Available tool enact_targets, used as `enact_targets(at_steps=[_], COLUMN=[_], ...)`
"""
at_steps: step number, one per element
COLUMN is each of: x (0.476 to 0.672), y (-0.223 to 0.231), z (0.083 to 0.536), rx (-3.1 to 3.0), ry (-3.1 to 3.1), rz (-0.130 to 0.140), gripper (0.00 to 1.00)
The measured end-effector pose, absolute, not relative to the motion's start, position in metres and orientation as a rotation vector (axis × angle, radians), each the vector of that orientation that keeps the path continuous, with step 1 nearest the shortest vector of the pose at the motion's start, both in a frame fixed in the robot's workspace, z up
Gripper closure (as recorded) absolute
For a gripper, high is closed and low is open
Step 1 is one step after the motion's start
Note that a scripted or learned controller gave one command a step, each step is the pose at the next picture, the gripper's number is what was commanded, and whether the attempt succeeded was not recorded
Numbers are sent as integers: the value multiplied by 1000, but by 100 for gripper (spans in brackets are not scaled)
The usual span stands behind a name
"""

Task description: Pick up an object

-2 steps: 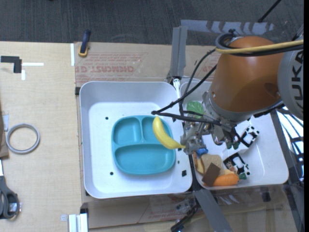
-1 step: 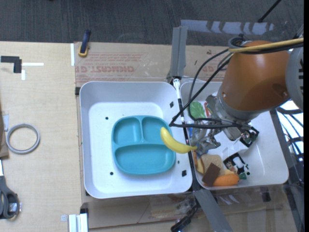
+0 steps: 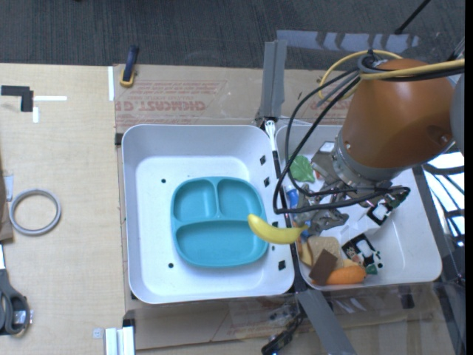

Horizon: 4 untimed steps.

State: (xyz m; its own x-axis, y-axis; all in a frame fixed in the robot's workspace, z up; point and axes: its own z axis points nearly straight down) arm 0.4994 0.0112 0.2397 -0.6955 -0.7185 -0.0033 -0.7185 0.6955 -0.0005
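A yellow banana [image 3: 273, 231] lies across the right rim of a teal divided plate [image 3: 214, 224] in the left bin [image 3: 148, 198], its right end reaching over the wall between the bins. My gripper [image 3: 323, 214] hangs low over the right bin [image 3: 414, 265], under the large orange wrist band [image 3: 395, 113], just right of the banana's end. Cables and the wrist hide much of it. Below it lie a slice of toast [image 3: 323, 246], a brown piece [image 3: 323, 267] and an orange carrot [image 3: 344, 275].
A green item [image 3: 301, 170] and a blue item [image 3: 293, 198] sit at the right bin's left wall. A black-and-white object [image 3: 363, 251] lies near the carrot. On the bench to the left are a grey ring [image 3: 32, 211] and scissors [image 3: 13, 313].
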Motion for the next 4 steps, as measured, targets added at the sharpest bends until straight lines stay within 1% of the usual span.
enact_targets(at_steps=[1, 2, 3, 4], x=[486, 479, 481, 487], y=[10, -15, 10, -11], z=[226, 218, 238, 236], rx=[-1979, -2314, -2642, -3072], ry=[2437, 2122, 1693, 635], rz=[3, 4, 4, 8], gripper=[100, 100, 100, 100])
